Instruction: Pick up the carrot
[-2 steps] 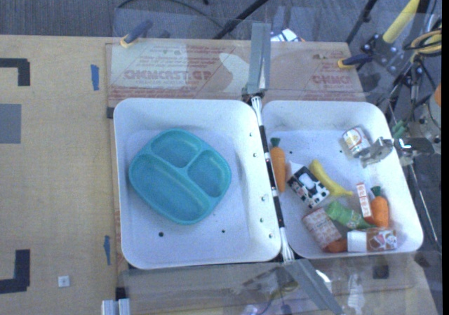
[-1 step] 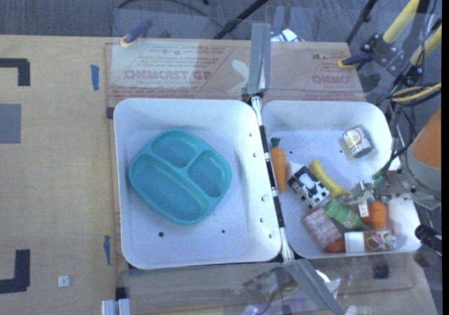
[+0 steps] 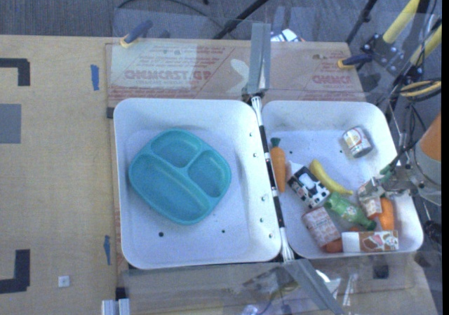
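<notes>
Desk, right bin (image 3: 393,124): carrot pending.
Carrot (image 3: 279,166) lies lengthwise along the left wall, well left of gripper (image 3: 384,182); grip state indeterminate.

Orange carrot (image 3: 279,166) along bin's left wall

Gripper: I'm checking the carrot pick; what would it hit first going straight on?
Probably the small brown-labelled item just below the gripper, not the carrot across the bin; depth is unclear.

Red "CHEMCAST GP" print on the cardboard sheet (image 3: 175,71).
</notes>
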You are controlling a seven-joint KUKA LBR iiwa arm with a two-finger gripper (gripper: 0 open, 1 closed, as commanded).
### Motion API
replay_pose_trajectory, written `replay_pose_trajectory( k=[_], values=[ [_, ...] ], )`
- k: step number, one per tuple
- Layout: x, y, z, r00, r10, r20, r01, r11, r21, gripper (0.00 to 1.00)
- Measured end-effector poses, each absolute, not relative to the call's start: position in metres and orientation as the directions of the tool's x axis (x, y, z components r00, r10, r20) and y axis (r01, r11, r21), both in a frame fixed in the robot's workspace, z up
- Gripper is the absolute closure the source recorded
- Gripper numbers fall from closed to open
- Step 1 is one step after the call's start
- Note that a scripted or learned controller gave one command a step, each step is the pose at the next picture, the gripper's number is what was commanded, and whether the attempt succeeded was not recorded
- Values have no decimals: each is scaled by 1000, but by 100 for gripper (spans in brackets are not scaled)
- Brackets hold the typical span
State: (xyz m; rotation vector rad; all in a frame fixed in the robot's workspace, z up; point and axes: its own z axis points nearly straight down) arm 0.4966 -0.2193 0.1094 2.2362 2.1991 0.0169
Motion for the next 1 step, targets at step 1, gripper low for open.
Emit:
replay_pose_trajectory(
  k=[1],
  values=[
    [549, -175, 221, 111, 994, -1, 994, -111, 1, 100]
  ],
)
